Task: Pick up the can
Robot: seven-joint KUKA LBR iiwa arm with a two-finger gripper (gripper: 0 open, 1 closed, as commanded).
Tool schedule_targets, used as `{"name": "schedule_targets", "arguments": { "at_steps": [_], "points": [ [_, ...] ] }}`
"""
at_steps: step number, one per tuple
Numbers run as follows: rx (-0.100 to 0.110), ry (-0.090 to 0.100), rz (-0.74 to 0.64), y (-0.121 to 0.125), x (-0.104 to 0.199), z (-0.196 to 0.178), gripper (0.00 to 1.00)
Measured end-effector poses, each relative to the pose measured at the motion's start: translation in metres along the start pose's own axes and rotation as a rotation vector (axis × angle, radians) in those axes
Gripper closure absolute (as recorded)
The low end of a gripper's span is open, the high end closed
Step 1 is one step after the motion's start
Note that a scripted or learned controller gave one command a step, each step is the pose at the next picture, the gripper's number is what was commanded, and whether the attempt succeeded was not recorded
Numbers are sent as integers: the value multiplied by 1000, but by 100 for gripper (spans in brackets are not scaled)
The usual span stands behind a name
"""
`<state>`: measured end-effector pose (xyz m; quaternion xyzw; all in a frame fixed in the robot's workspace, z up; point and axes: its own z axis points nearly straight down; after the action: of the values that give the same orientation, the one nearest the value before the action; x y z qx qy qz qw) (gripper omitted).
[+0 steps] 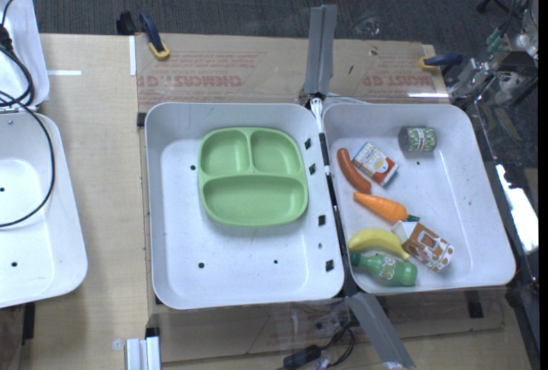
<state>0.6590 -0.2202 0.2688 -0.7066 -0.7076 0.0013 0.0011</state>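
Toward the upper right of the frame, the can [417,139] lies on its side near the right bin's [479,188] back wall, apart from the carton [374,164]. It may roll away when touched. White bins sit on a wooden bench [94,68]; dark floor behind.

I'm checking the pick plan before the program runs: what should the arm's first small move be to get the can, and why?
Probably bring the gripper in over the far right corner of the right bin, above the can. The can lies on its side there, apart from the small carton and the sausage, so a descent from above looks unobstructed.
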Motion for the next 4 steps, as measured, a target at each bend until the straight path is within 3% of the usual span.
{"name": "schedule_targets", "arguments": {
  "at_steps": [1, 4],
  "points": [
    [-16, -2, 103, 5, 0, 126, 0],
    [-45, -5, 206, 13, 8, 131, 0]
  ]
}}
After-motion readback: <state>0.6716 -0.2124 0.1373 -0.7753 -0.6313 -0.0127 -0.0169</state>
